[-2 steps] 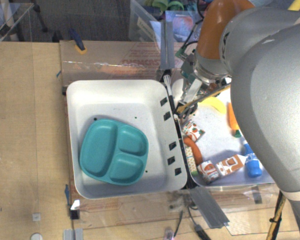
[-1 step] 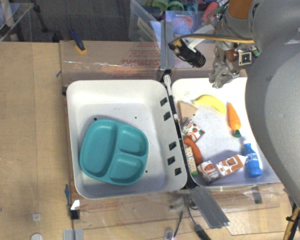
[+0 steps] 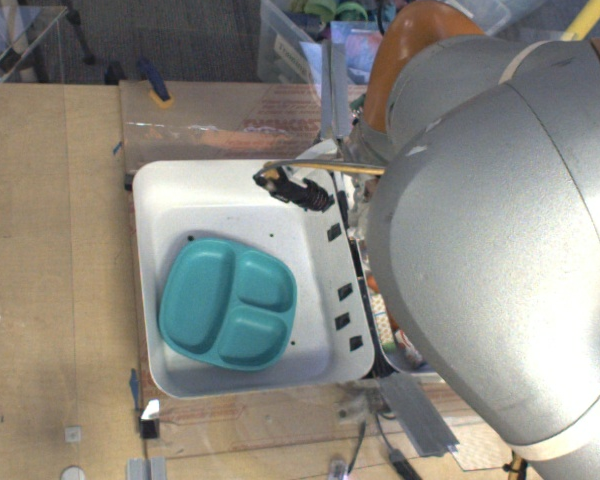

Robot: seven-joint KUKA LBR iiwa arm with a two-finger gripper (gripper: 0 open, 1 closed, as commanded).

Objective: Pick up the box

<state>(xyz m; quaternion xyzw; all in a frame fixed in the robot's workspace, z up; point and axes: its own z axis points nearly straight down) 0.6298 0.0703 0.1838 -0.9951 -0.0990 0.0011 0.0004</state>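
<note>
The arm's big grey body (image 3: 490,238) reaches in from the right and covers nearly all of the right bin. Its orange band (image 3: 405,48) sits at the top, over that bin's far end. Along the arm's left edge a narrow strip of the right bin (image 3: 384,324) shows some colourful printed items, too little to name. A black bracket with a brass-coloured tip (image 3: 295,190) sticks out from under the arm over the left bin's far right corner.
The left bin (image 3: 180,193) holds a teal divided plate (image 3: 228,305) in its near half. Clear tubs of toys (image 3: 360,8) stand behind the bins. Bare wooden bench (image 3: 50,268) lies to the left.
</note>
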